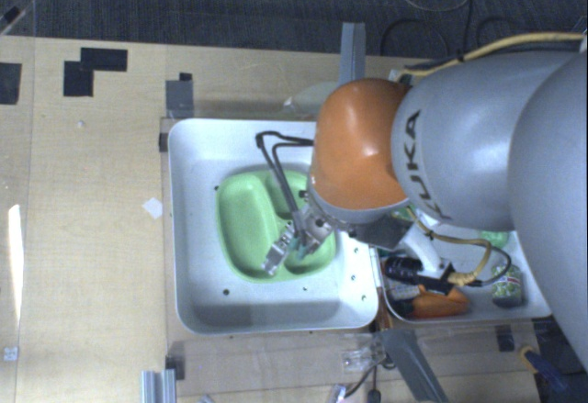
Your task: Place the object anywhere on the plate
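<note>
A light green plate (243,222) lies in the left white bin (197,208). My gripper (296,251) hangs low over the plate's right part, under the orange wrist band (358,144). Its two silvery fingers (276,257) stand apart, so it is open. A small dark green patch (300,250) shows between the fingers, right at the plate's surface; I cannot tell what it is or whether the fingers touch it. The arm hides the plate's right rim.
The big grey arm covers most of the right bin (395,309). An orange object (441,304), a green thing (501,239) and a small dark item (506,289) peek out there. A black cable loop (276,142) hangs over the left bin's far side.
</note>
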`<move>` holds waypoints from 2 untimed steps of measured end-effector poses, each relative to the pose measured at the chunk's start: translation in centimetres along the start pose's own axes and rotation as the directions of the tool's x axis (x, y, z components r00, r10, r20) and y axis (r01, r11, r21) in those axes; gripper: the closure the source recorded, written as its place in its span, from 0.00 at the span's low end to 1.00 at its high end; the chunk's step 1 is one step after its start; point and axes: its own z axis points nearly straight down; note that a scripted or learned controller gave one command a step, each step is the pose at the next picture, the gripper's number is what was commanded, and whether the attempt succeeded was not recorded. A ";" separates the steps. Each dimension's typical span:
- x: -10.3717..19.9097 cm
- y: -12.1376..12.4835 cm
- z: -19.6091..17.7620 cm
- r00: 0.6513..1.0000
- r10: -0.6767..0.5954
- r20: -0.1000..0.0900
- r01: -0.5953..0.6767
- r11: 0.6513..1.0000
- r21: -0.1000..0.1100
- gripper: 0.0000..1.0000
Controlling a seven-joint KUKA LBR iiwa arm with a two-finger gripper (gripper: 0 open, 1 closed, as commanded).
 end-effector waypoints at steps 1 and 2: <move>-0.1 0.2 -1.0 1.000 0.000 0.001 0.000 1.000 -0.004 1.00; -0.1 0.2 -1.0 1.000 0.000 0.001 0.000 1.000 -0.004 0.00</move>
